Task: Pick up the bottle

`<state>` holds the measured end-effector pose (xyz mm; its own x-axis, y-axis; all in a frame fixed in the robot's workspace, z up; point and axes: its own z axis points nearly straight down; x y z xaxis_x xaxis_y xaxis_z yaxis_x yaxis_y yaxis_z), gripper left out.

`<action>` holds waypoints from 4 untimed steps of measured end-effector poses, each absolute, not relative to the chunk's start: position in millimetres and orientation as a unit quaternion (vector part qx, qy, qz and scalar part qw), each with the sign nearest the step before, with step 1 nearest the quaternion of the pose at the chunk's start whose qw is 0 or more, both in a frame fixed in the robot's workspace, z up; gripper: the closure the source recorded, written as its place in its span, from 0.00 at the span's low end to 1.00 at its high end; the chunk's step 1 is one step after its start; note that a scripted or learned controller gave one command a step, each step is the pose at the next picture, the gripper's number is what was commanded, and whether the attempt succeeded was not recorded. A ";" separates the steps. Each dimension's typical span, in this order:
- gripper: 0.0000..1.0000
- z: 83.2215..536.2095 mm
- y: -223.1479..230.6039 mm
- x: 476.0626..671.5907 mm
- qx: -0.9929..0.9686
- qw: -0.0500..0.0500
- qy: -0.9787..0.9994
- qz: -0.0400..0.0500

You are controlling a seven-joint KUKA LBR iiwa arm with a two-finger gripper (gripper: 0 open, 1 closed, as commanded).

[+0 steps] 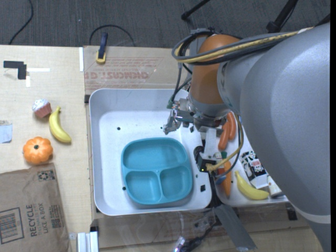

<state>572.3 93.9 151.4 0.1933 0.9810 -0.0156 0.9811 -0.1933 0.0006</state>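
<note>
Arm: nearest the lens we saw the grey arm (283,104), covering the right side of the view, with its orange band (215,72) above the wrist.
Bottle: the bottle (254,168) lay on its side in the right bin (252,201), white with a printed label, partly hidden under the arm.
Bottle's neighbours: a yellow banana (249,189) lay just beside it, toward the bin's near rim; an orange carrot-like piece (227,180) sat to the banana's left.
Further in the bin: a reddish sausage-shaped item (228,130) lay by the wrist.
Fingers: the fingers (170,124) hung over the left bin (105,140), well apart from the bottle; we could not tell whether they were released or clenched.
Left bin: it held a blue three-compartment tray (157,172), just below the fingers in the view.
Worktop, far left: a second banana (58,126), a small orange pumpkin (38,150) and a cupcake (42,108) lay near each other outside the bins.
Cardboard: a sheet printed RECYCLE (31,209) lay below the pumpkin.
</note>
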 end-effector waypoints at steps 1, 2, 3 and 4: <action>0.00 147.3 101.2 578.3 0.857 0.018 0.516 0.002; 0.00 190.9 85.3 566.8 0.779 0.000 0.627 -0.002; 0.00 218.2 90.1 577.3 0.755 0.000 0.656 -0.002; 0.00 170.0 146.8 552.4 0.726 -0.001 0.688 -0.003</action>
<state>552.4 146.8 170.0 0.0537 0.9986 -0.0033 0.9985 -0.0537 -0.0053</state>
